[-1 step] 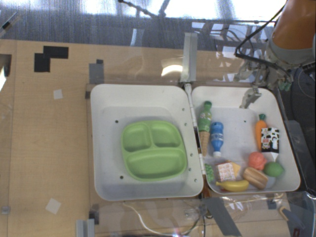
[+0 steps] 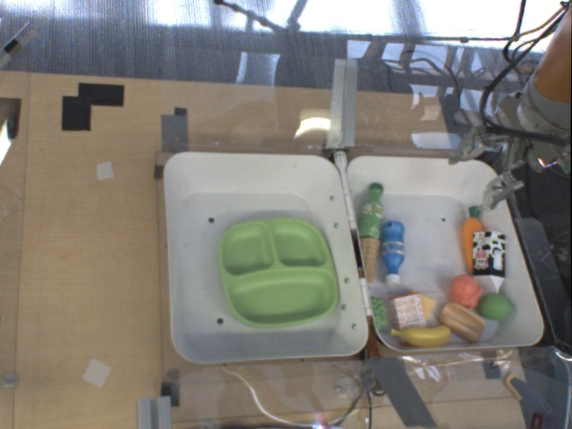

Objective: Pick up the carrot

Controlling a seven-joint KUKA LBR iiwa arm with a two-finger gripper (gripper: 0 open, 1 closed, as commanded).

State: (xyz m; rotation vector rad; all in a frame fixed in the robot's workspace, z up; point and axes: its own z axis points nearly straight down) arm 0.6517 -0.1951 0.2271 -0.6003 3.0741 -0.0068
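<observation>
The carrot (image 2: 471, 239) lies in the right bin (image 2: 420, 179) by its far right wall, touching a black-and-white carton (image 2: 488, 253). The gripper (image 2: 500, 189) hangs just above the carrot's green top, holding nothing; I can't tell how far open it is. A green tray (image 2: 278, 270) sits in the left bin (image 2: 192, 239).

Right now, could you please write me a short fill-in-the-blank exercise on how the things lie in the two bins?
1. The green divided plate lies in the ____ bin.
2. The carrot lies right beside a small ____ printed black and white.
3. The blue bottle lies next to a taller ____ bottle.
4. The banana lies at the right bin's ____ edge.

Missing words: left; carton; green; near
</observation>
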